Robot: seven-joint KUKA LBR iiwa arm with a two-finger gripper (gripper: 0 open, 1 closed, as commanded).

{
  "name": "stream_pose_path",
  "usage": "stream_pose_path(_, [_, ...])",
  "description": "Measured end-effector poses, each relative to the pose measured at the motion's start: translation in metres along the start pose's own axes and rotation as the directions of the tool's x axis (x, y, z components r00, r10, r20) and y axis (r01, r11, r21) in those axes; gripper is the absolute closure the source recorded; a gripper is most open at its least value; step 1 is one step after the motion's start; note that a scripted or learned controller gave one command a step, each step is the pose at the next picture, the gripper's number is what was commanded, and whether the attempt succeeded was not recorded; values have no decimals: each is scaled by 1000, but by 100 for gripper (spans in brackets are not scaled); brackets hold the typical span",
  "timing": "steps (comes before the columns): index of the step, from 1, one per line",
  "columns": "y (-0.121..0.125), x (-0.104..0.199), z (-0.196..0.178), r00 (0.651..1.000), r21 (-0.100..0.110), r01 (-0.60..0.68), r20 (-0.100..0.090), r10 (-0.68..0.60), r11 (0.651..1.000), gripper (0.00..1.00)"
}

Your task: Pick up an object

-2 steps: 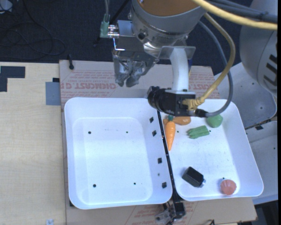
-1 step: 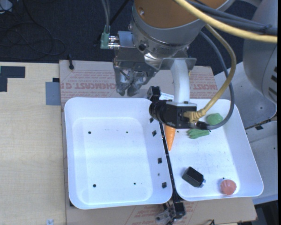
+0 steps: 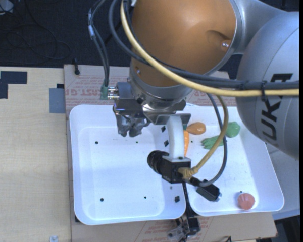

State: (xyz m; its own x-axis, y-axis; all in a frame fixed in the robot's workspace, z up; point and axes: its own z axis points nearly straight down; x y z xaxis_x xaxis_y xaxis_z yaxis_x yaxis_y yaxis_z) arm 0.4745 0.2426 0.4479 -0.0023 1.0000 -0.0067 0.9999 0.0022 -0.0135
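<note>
gripper [image 3: 133, 126]: hangs over the left bin [image 3: 83, 165]'s far edge, you can't tell its opening, nothing seen held | target: orange piece [image 3: 196, 129] in the right bin [image 3: 275, 190], at 3 o'clock from the gripper | green piece [image 3: 222, 135] just beyond, long axis 2-to-8 o'clock

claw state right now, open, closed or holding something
Claw: cannot be told from the camera view; it hangs over the back of the left bin, and nothing shows in its grip.
</note>
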Motion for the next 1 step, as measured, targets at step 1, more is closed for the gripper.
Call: stream_pose_path(1, [3,2,108,1000,0,-2,0,2,1000,100])
